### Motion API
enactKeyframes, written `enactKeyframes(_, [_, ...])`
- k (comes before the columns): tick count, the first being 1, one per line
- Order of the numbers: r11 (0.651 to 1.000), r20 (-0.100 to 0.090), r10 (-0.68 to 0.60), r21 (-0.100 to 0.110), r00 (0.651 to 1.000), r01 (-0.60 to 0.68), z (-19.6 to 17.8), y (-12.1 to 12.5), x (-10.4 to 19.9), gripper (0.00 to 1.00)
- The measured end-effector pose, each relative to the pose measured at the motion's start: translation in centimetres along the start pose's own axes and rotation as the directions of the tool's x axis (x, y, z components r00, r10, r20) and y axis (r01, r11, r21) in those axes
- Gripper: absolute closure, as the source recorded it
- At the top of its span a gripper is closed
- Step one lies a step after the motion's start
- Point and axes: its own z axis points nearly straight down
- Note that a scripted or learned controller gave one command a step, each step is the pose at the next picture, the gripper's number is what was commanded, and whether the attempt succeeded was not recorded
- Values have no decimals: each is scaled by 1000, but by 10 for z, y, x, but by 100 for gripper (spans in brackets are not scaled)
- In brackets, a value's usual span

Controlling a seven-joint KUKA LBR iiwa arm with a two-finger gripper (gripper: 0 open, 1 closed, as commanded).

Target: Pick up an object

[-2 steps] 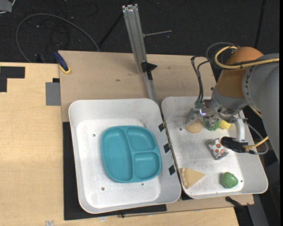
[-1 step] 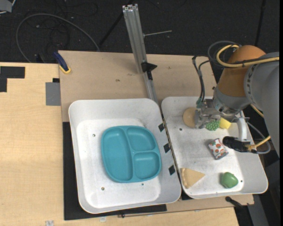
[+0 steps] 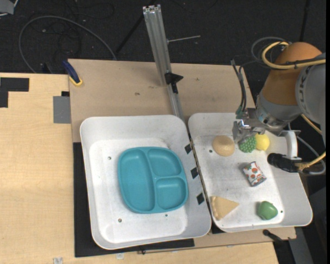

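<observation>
Nothing lifted yet, by the look of it. Grey arm with orange band reaching in from the right, jaws (image 3: 246, 130) low over the back of the right white bin (image 3: 297, 216), right at a small green knobbly ball (image 3: 246, 144) and a yellow round piece (image 3: 262, 142) touching it. Open or closed, gripping or not: cannot tell, too small and hidden by the wrist. Probably descending onto the green ball; grasp and lift left to do.

Just beside, a tan rounded lump (image 3: 224, 146), close enough to be nudged. Further forward, a red-and-white patterned packet (image 3: 254, 174), a tan wedge (image 3: 224, 207) and a green pepper-like piece (image 3: 267, 210), well apart. Left white bin (image 3: 93, 131) holding a teal divided plastic tray (image 3: 153, 179). Aluminium post (image 3: 159, 48) standing behind on the desk.
</observation>
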Motion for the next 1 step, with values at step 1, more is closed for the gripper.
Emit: enactKeyframes(1, [1000, 0, -6, -2, 1000, 6, -58, 9, 3, 100])
